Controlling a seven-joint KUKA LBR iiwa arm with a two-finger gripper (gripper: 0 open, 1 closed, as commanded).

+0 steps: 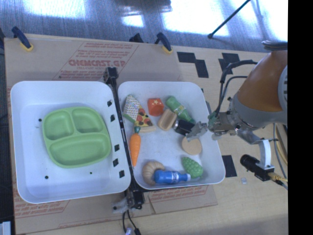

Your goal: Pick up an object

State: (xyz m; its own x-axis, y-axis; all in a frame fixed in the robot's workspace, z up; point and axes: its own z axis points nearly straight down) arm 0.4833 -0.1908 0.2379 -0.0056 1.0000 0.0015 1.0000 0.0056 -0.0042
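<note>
Camera view: gripper low beside round tan disc in right white bin; grip state unclear. Risk: crowding black block deflects grasp.

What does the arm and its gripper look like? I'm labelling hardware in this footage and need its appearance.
The arm is bulky and rounded, grey with a broad orange band above the wrist. Thin dark cables loop along it toward the wrist. The gripper is a small grey metallic assembly, ending in slim jaws.
</note>
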